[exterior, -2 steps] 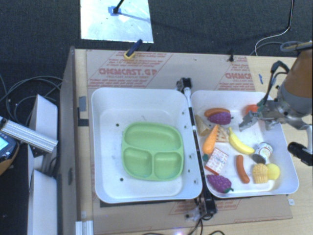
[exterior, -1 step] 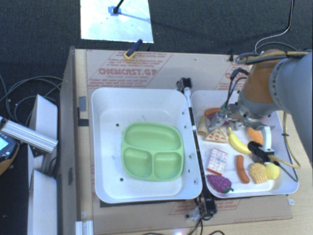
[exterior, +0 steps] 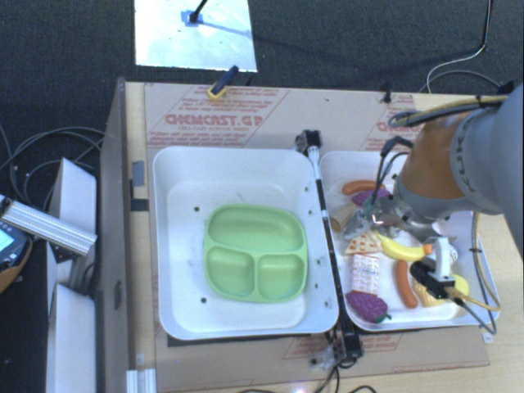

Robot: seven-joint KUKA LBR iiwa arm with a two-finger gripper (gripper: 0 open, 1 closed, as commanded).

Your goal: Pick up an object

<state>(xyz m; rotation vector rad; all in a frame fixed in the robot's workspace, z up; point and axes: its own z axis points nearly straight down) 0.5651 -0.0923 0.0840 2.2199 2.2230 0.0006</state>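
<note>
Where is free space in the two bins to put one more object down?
The left bin has bare floor all around the green plate, widest between the plate and the bin's far wall and left wall. The right bin is crowded: banana, purple grapes, sausage and the arm over them leave little room.

The arm (exterior: 483, 158) reaches in from the right edge, its grey body bulking large at the upper right, and bends downward toward the left. The orange band (exterior: 432, 166) sits just above the wrist (exterior: 417, 211), with dark cables looping over and beside it. Below the wrist the tool (exterior: 378, 217) points down and to the left, low in the right bin.
</note>
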